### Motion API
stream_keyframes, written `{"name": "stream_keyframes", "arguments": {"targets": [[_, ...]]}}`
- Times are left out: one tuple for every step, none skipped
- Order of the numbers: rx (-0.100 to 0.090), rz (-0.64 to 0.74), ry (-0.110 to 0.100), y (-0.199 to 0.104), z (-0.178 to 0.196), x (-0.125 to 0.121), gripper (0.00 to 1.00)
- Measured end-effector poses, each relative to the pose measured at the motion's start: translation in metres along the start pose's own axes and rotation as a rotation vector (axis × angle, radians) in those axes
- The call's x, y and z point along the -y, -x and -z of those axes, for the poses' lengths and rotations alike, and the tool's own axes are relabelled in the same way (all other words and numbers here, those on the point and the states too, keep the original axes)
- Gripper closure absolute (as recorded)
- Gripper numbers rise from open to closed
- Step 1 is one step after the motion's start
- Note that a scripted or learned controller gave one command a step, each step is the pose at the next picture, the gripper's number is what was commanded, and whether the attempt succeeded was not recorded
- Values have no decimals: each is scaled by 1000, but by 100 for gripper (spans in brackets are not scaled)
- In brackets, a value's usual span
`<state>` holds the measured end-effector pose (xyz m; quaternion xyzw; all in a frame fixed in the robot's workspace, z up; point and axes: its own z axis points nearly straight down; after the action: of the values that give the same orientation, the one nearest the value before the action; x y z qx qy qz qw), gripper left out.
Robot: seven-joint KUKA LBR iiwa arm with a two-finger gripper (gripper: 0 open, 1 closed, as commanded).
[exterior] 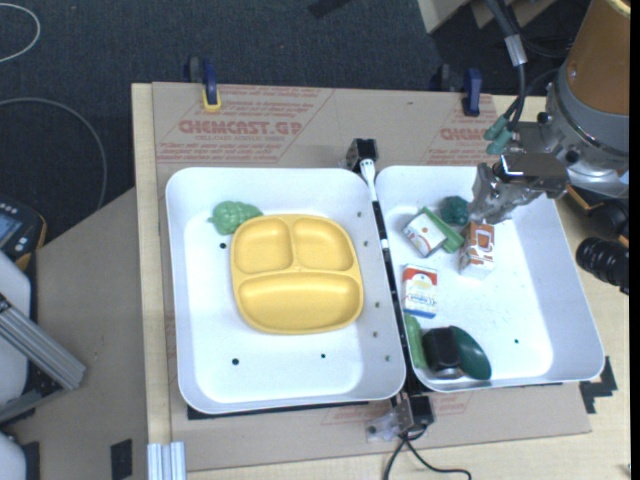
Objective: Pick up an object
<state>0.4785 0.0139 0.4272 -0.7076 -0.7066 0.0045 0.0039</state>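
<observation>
In the right bin (560, 298), the gripper (489, 211) is poised just above an upright brown carton (479, 248); whether anything is grasped cannot be told. A centred descent is advised, the neighbouring small box (424, 234) being avoided.

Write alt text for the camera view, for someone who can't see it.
A grey arm's gripper hangs low over the right bin, just above a small orange carton among other small items. The left bin holds a yellow divided plate with a green lump at its upper left corner.
</observation>
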Motion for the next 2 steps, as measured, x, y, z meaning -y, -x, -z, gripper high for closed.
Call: {"name": "stream_keyframes", "arguments": {"targets": [[-2, 6, 17, -41, 23, -1, 100], [1, -3, 1, -8, -69, -1, 100]]}}
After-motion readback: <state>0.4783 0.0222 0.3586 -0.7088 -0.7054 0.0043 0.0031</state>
